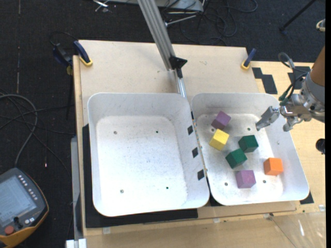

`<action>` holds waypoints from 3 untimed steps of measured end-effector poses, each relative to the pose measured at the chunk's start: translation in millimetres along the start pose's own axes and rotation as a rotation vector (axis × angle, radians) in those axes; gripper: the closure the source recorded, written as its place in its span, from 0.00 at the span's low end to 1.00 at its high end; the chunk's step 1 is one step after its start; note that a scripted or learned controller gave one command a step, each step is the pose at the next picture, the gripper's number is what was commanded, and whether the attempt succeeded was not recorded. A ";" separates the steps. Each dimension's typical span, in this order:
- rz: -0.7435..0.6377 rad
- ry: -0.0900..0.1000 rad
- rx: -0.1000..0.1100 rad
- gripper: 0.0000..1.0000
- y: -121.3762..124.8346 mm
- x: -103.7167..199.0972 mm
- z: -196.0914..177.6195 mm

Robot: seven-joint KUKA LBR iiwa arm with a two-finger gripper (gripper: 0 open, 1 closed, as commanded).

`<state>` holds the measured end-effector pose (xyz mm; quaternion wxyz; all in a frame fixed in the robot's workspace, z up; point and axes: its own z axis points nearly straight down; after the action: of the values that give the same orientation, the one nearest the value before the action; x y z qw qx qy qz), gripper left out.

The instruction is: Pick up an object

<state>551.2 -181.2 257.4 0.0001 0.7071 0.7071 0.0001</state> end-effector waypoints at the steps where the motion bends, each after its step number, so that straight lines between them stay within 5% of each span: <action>1: -0.007 0.002 0.003 0.00 5.7 48.1 24.7; 2: -0.004 -0.001 -0.002 1.00 6.3 45.1 12.9; 3: 0.000 -0.002 -0.006 1.00 37.5 47.8 134.2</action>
<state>588.7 -133.3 123.2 0.0027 0.7070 0.7072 0.0013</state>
